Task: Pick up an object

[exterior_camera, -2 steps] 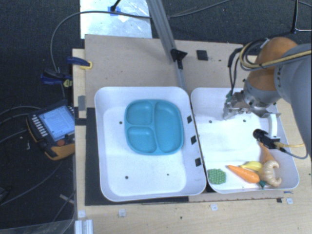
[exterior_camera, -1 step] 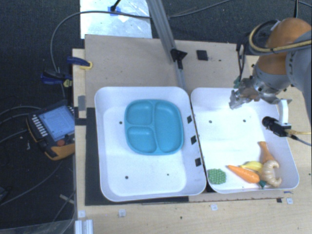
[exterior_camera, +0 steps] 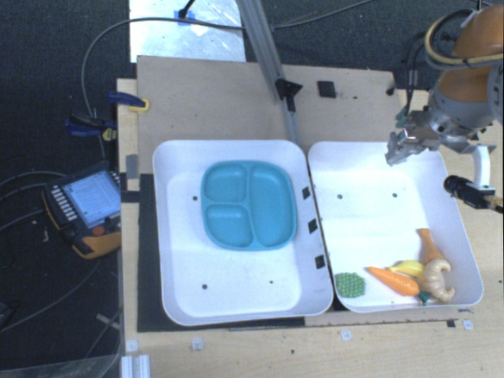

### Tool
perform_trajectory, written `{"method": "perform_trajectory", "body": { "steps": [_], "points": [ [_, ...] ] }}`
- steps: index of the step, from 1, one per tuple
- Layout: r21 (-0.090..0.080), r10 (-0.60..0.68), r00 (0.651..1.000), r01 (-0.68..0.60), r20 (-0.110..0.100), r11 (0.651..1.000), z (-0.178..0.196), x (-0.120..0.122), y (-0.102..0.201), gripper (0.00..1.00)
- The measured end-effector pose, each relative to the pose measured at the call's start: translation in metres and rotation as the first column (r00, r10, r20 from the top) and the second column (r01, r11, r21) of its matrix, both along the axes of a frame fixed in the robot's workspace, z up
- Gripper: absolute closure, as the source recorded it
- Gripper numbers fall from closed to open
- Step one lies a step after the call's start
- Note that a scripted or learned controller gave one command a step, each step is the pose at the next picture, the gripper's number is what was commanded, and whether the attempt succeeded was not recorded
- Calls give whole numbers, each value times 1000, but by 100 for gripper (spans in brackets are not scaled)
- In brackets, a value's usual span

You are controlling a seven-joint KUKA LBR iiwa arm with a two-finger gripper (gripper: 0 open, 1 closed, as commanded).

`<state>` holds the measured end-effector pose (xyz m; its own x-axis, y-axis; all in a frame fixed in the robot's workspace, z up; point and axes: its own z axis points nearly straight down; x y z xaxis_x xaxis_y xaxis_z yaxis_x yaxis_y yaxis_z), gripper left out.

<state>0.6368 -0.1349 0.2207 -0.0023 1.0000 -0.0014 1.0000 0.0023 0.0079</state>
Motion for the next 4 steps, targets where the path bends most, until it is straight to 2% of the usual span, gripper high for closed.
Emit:
{"method": "perform_trajectory", "body": {
  "steps": [1,3,4],
  "points": [
    [1,3,1000,-3,-4,1000,10,1,0,100],
    [4,7,1000,-7,-9,1000,16,-57,110,100],
    [3,6,1000,-6,-10,1000,7,-84,147,100]
  ]
}}
